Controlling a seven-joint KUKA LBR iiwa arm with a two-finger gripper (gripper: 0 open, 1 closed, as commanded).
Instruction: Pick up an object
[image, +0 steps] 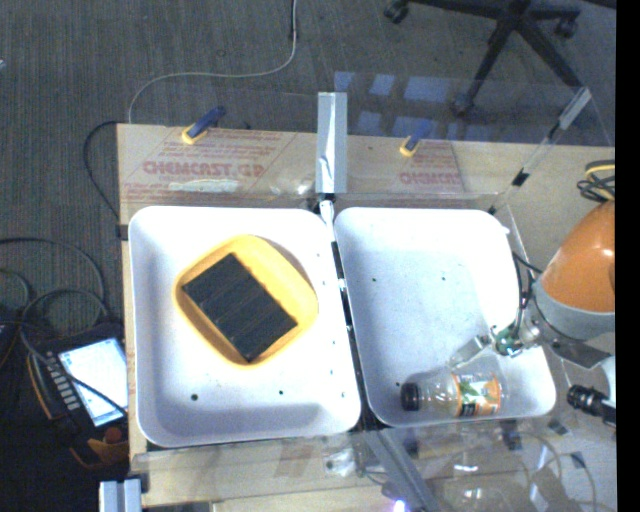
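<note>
A clear plastic bottle (462, 393) with a black cap and an orange label lies on its side in the front right corner of the right bin (420, 270). A yellow pad with a black ridged top (243, 298) lies in the middle of the left bin (160, 400). My gripper (484, 348) hangs low over the right bin, just above and behind the bottle. Its grey wrist and orange band (588, 265) reach in from the right. I see nothing held in it.
A low divider where the two bin rims meet (342, 300) runs between the bins. Cardboard with two yellow-and-blue clamps (203, 124) lies behind them. A tablet (88, 378) and cables sit on the floor to the left.
</note>
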